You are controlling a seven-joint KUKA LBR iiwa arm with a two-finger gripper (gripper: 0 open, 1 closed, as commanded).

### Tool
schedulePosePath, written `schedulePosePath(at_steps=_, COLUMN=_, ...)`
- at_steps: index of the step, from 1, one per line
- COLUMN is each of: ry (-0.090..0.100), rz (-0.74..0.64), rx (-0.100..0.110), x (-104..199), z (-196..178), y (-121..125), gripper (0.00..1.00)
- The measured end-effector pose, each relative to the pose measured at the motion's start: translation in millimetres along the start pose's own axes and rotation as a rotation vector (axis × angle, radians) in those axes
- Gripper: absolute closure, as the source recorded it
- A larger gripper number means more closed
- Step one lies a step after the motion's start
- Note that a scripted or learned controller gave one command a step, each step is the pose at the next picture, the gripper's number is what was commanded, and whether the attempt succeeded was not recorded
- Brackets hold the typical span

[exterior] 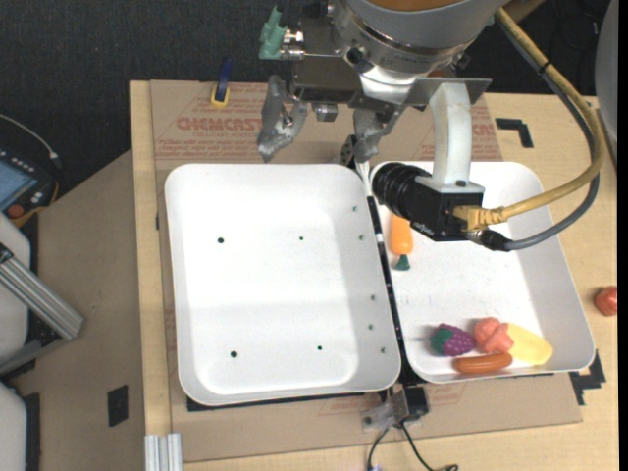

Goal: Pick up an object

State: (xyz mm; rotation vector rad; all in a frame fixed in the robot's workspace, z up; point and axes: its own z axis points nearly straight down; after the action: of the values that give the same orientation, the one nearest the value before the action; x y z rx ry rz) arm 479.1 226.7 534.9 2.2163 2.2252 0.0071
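My gripper [319, 135] hangs high over the back rim of the left bin [265, 283], open, with nothing between its two grey fingers [278, 126]. In the right bin [510, 273] lies a small orange carrot [399, 237] with a green top, close to the wall shared with the left bin. At that bin's front edge sit a purple grape bunch [452, 340], a pink toy [493, 334], a yellow piece [532, 346] and a red sausage [481, 364], clustered together.
A black wrist-mounted unit [422, 204] with a tan cable [549, 189] hangs over the back of the right bin, partly above the carrot. A small orange object [606, 300] lies outside the right bin at the far right. Cardboard [177, 116] surrounds the bins.
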Motion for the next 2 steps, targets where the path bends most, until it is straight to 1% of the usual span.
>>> schedulePosePath(at_steps=1, ry=0.001, rz=0.001, rx=-0.004, x=-1.2, z=-10.6, y=0.6, gripper=1.0)
schedulePosePath(at_steps=2, ry=-0.004, rz=0.003, rx=0.006, x=-2.3, z=0.1, y=-0.3, gripper=1.0)
